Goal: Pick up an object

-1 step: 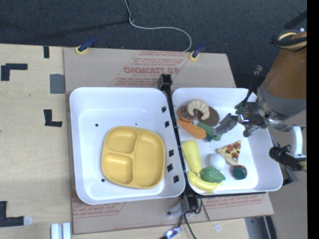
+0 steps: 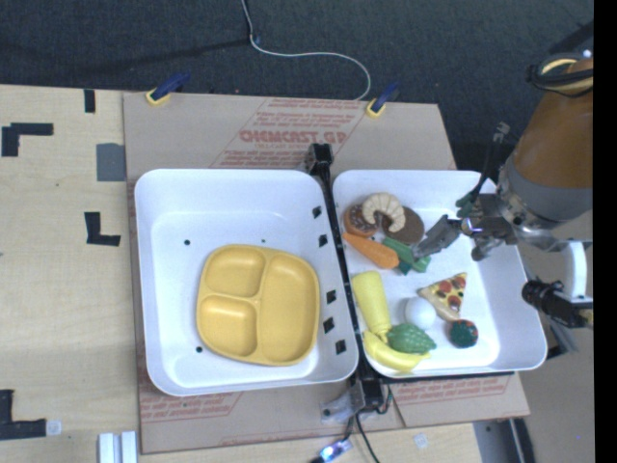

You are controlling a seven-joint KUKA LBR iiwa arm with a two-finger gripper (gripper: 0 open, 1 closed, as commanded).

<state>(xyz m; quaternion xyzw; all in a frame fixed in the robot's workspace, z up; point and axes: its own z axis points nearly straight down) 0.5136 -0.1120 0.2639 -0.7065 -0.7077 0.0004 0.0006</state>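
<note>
The arm (image 2: 554, 152) reaches in from the right and its tool (image 2: 458, 237) hangs over the right bin (image 2: 516, 350), above the bare floor in the upper right part of it. The two fingers stand apart, one dark finger pointing left toward the food and the other lower and more to the right, and nothing is between them, so the tool is open and carries nothing. The toys lie to the left of the tool and below it in the picture: a carrot (image 2: 376, 250) with its green top just beside the left finger, a croissant (image 2: 383, 207) on a brown disc above it, a pizza slice (image 2: 445, 295) below the tool, then an egg (image 2: 420, 311), a corn cob (image 2: 372, 300), a banana (image 2: 390, 356) and a small dark fruit (image 2: 464, 334) near the front wall. The carrot is the nearest thing, I think; its long axis runs from upper left to lower right, toward the tool, so the fingers should probably close across this axis. The left bin (image 2: 164, 210) has a yellow tray (image 2: 257, 303) in it, well apart from the tool.
</note>
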